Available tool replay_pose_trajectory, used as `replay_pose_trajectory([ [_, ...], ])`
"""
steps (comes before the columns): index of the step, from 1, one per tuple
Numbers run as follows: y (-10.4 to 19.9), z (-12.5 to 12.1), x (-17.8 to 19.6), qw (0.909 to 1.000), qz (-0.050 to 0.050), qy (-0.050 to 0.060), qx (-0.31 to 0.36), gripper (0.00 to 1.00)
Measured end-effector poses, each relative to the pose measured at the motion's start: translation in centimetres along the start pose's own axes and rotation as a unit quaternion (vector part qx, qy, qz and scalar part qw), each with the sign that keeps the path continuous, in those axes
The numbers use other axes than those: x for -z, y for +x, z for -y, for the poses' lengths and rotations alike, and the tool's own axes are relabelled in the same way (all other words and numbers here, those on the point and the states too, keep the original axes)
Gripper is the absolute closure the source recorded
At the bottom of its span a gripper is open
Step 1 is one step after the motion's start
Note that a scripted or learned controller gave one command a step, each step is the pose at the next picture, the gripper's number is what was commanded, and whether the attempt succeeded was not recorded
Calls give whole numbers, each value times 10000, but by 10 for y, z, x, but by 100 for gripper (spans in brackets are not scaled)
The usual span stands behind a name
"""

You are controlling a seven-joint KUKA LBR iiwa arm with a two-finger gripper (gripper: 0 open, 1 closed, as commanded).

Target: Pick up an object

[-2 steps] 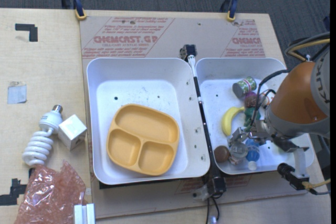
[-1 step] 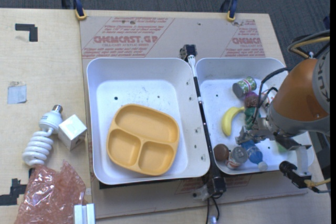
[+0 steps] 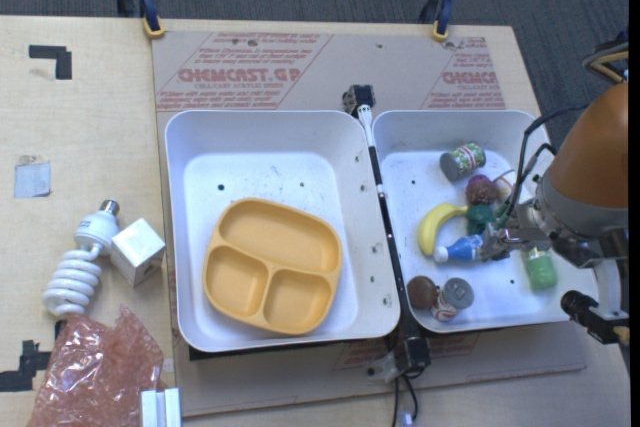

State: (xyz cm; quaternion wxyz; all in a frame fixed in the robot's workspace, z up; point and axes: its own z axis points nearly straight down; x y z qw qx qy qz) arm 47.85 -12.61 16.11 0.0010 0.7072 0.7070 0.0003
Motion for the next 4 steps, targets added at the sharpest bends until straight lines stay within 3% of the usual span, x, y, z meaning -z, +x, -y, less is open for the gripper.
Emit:
replay_pose_trajectory([
  [1,0,0,0,10000,0,-1,0,0],
  [2,16,1,-69,10000,-6,10,-4,0],
  [3,15,0,-59,10000,-3,-3,-13,100],
  [4,78,0,31,10000,-1,1,8,100],
])
